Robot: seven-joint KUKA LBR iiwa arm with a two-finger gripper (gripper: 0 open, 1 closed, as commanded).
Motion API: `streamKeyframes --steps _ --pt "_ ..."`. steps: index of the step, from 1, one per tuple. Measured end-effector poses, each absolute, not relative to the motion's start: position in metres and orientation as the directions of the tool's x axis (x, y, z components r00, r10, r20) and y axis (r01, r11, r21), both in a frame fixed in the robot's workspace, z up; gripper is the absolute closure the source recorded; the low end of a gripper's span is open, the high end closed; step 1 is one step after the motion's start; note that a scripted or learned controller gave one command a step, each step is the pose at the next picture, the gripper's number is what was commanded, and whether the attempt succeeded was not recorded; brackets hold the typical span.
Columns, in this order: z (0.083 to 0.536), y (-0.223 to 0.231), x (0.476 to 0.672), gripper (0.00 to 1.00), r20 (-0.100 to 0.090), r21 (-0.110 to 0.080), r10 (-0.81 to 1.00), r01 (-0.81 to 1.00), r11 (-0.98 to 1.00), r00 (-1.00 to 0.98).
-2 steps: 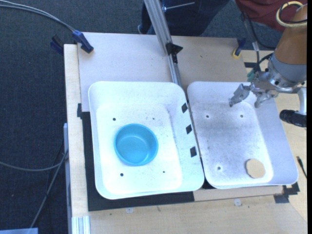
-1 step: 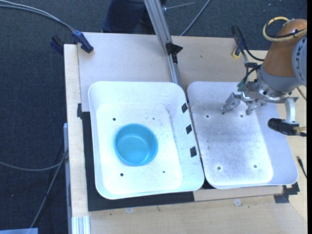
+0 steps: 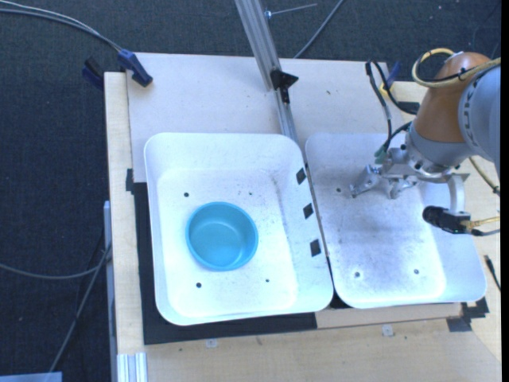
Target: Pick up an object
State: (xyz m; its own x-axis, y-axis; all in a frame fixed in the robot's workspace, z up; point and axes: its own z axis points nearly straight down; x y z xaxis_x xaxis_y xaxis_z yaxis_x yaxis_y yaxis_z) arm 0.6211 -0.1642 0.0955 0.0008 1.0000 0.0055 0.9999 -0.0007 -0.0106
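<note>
Blue round plastic bowl [image 3: 222, 235], the single object on hand, sits upright in the left shallow white bin [image 3: 231, 153], toward that bin's lower left, apart from all four walls. Two bins lie side by side on the pale wooden tabletop [image 3: 207, 94], their inner rims touching. Beside the bowl's bin, the right shallow white bin [image 3: 398, 281] has a scuffed, speckled floor, and the claw [image 3: 374, 183] hangs over its upper part, well apart from the bowl. Whether the claw is released or clenched cannot be told from here. One grey arm with an orange band [image 3: 445, 110] comes in above that bin's far corner. One slanted metal rod [image 3: 258, 30] rises behind the bowl's bin.
</note>
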Motion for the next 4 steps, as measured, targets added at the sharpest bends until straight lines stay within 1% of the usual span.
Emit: streamKeyframes --steps 1,2,3,4 --pt "0.109 -0.164 0.622 1.00 0.006 -0.006 1.000 1.000 -0.001 0.001" --pt "0.152 -0.164 0.622 1.00 -0.001 0.005 1.000 1.000 0.000 0.000" --pt "0.216 -0.168 0.630 1.00 -0.001 0.008 1.000 1.000 0.001 -0.001" --pt "0.220 -0.167 0.632 1.00 -0.002 0.008 1.000 1.000 0.001 -0.001"
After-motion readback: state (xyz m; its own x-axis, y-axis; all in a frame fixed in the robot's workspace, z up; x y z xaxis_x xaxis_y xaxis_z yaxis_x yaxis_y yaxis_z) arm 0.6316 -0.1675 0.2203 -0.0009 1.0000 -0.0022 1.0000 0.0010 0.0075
